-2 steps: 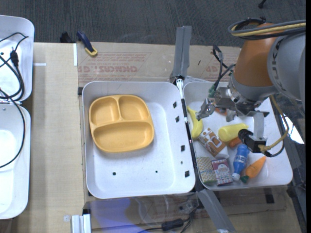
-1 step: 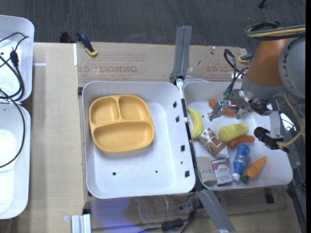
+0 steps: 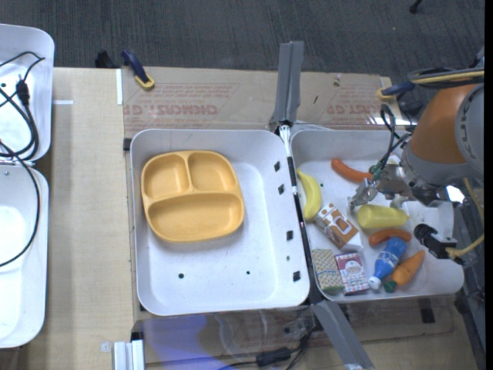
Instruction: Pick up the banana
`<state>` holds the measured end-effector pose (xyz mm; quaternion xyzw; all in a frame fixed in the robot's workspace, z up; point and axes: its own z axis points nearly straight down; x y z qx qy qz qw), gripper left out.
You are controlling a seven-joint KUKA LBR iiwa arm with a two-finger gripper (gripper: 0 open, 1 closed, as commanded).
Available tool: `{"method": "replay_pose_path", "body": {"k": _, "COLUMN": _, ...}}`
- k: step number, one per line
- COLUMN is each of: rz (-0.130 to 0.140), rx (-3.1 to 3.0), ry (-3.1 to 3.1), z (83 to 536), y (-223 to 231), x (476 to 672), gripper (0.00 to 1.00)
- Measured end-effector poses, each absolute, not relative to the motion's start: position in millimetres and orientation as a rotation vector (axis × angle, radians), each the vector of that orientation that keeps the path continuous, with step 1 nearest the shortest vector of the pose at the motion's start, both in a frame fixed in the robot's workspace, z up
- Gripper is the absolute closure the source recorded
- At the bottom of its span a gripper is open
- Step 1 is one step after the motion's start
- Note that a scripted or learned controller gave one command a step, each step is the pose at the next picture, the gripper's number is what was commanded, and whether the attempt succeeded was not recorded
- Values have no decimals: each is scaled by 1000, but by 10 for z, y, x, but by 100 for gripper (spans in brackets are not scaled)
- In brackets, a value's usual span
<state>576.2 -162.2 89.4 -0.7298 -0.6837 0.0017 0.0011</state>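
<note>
A curved yellow banana (image 3: 310, 194) lies at the left edge of the right shallow white bin (image 3: 451, 284), untouched. The grey two-finger gripper (image 3: 368, 193) hovers well to its right, above a yellow lemon-shaped toy (image 3: 379, 216); its grip cannot be told.

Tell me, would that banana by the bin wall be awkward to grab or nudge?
Probably a little. The banana looks smooth and glossy, so it might slip. Its curved shape would likely make it pivot rather than slide straight if pushed. It lies close to the wall of the right bin, with a small carton at its lower end, leaving little room around it.
</note>
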Motion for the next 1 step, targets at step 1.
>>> {"method": "replay_pose_path", "body": {"k": 1, "rz": 7, "rx": -2291, "ry": -2143, "z": 963, "y": -1626, "x": 5763, "gripper": 100}}
